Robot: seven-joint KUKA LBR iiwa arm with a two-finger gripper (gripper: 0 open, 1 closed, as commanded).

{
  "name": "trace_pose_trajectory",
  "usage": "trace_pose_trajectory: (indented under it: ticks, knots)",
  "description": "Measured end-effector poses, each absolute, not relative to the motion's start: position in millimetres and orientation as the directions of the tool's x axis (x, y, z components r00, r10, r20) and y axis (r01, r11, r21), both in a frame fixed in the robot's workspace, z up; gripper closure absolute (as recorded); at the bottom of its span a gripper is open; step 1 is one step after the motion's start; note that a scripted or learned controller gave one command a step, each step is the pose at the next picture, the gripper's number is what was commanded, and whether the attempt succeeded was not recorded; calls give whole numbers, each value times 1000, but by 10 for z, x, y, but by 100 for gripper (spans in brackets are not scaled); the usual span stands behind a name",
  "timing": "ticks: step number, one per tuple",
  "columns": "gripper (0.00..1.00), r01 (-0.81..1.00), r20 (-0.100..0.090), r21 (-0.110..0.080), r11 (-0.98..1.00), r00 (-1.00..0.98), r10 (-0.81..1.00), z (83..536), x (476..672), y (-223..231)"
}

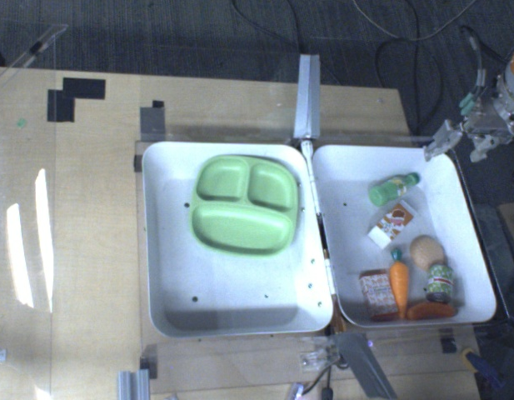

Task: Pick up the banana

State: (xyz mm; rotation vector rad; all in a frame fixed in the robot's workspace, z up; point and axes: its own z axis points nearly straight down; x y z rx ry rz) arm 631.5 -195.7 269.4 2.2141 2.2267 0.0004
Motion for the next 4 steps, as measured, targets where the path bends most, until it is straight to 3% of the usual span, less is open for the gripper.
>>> trace_pose_trajectory:
  ticks: [1, 2, 3, 4]
  knots:
    - [0, 997, -2, 4, -74, 74, 997, 2819, 6708, -1518]
    - [0, 994, 0, 0, 111, -111, 994, 1824, 6083, -515]
    - [0, 986, 0, 2, 166, -166, 986, 1831, 6410, 536]
    - [0, 982, -2, 34, 187, -187, 982, 1101, 6103, 1418]
